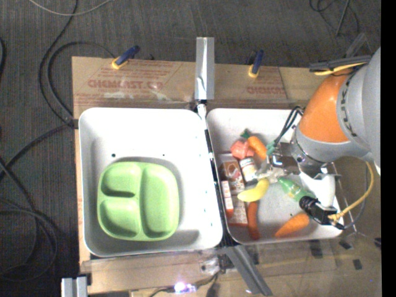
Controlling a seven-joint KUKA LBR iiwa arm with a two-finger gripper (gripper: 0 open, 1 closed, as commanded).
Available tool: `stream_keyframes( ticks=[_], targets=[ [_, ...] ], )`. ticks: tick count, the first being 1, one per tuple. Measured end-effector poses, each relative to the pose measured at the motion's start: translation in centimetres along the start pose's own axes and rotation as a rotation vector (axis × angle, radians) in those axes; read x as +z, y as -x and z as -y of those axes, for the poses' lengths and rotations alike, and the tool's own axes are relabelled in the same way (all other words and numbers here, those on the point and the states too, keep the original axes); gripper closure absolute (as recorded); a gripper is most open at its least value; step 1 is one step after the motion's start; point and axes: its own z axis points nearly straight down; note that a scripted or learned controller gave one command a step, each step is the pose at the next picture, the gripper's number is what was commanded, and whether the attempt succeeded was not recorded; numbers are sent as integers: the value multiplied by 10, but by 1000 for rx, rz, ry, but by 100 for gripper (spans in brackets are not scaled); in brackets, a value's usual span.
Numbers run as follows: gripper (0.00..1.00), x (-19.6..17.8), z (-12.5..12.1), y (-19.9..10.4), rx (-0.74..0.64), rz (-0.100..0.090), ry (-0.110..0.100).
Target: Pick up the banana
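The banana [253, 191], probably a light, smooth, rigid toy best taken across its curved middle, is seen in the right bin [263, 236] beneath the hand [276, 161], whose state cannot be told.

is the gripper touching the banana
Cannot tell. In the camera view the gripper sits right above the banana, hiding any contact or gap.

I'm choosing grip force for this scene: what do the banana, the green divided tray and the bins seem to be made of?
Banana: probably moulded plastic toy food; even yellow, smooth skin with a slight sheen. Green divided tray: looks like matte plastic, one flat colour with soft rounded compartment edges. Bins: apparently smooth white plastic, thin rims and rounded corners, though coated metal can't be ruled out.
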Motion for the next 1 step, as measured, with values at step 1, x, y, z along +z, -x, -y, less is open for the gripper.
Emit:
stream_keyframes(
  ticks=[1],
  targets=[
    [100, 70, 35, 4, 212, -5, 16]
  ],
)
